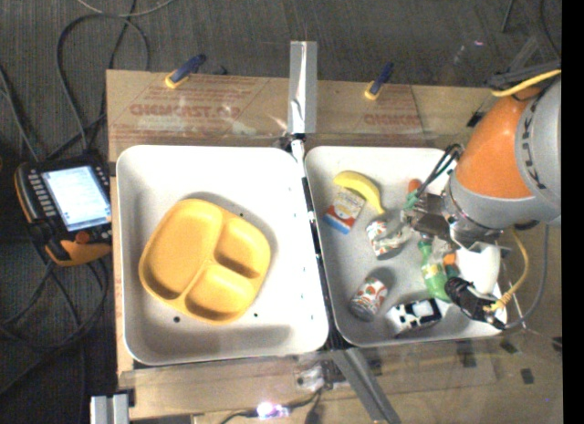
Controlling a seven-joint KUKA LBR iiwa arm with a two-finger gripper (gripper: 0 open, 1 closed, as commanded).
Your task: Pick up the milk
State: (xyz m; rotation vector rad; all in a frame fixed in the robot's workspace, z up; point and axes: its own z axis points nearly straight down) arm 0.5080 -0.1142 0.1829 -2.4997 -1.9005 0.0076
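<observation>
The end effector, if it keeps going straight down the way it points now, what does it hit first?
Most likely the crumpled silver item lying just below the end effector in the right bin. Depth is hard to judge from above, so it may instead land on bare bin floor beside it.

Light is even and fairly bright from overhead, with the two white bins (128,231) almost washed out. Soft shadows sit under the yellow tray (208,258). The dark floor at the upper left is dim and grainy (fine detail is soft throughout).
</observation>
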